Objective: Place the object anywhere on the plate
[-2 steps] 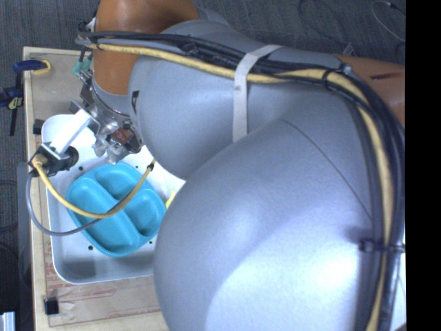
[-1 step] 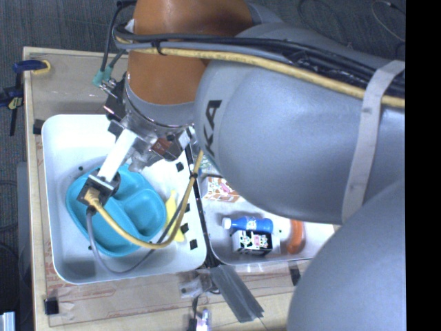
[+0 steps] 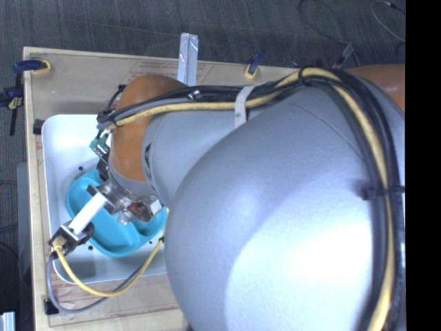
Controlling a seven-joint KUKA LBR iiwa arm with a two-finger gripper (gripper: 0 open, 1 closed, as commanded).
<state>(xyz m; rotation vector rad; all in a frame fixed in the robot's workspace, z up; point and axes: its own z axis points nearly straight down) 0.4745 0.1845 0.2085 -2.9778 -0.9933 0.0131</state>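
The arm [image 3: 275, 205] reaches across to the blue plate [image 3: 114, 236] in the white bin [image 3: 58, 136], its hand [image 3: 127, 209] low over the plate, presumably to set the object down, though I cannot tell its grip or spot the object.

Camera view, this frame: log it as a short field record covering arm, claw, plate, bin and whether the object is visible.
arm: grey KUKA arm reaching in from the right, covering most of the view
orange band: above the wrist, over the left bin
claw: wrist end down over the plate; finger state cannot be told
plate: blue, lying in the left bin, partly hidden by the wrist
bin: white, left one, bare floor at its upper left
object: cannot be made out
cables: yellow and black along the arm
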